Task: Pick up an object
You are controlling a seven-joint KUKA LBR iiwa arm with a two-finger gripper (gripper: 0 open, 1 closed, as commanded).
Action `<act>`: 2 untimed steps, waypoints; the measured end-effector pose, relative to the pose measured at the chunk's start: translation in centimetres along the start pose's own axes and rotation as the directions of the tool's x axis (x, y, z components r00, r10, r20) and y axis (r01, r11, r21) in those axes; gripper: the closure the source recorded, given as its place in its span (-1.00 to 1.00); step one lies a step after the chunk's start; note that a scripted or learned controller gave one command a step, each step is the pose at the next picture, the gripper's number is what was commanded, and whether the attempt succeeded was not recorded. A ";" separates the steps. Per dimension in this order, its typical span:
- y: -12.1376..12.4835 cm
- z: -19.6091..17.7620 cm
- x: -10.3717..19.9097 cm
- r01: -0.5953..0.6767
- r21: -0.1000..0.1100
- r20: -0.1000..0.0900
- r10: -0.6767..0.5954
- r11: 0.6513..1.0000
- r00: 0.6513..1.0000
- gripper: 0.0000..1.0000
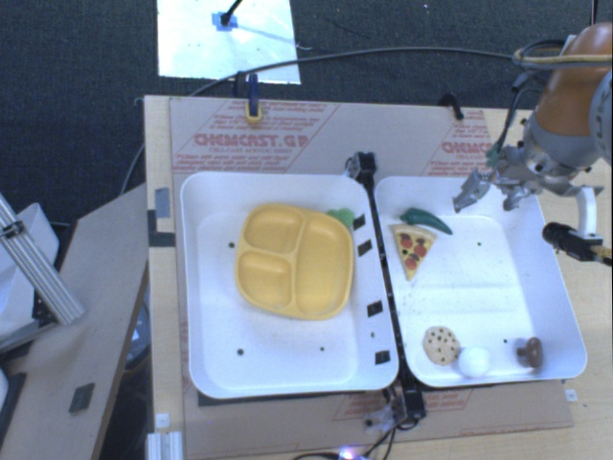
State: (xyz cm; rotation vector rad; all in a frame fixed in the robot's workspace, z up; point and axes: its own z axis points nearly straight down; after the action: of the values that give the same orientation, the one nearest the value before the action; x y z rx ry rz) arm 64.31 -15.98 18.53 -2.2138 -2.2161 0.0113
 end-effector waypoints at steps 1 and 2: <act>0.3 -0.9 0.0 0.002 -0.013 0.002 -0.002 1.000 1.000 -1.00; -0.3 3.5 0.4 0.001 -0.011 0.002 -0.001 1.000 1.000 -1.00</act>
State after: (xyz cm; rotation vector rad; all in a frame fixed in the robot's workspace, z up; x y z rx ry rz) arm 64.00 -15.59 15.02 -2.2184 -2.2236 0.0011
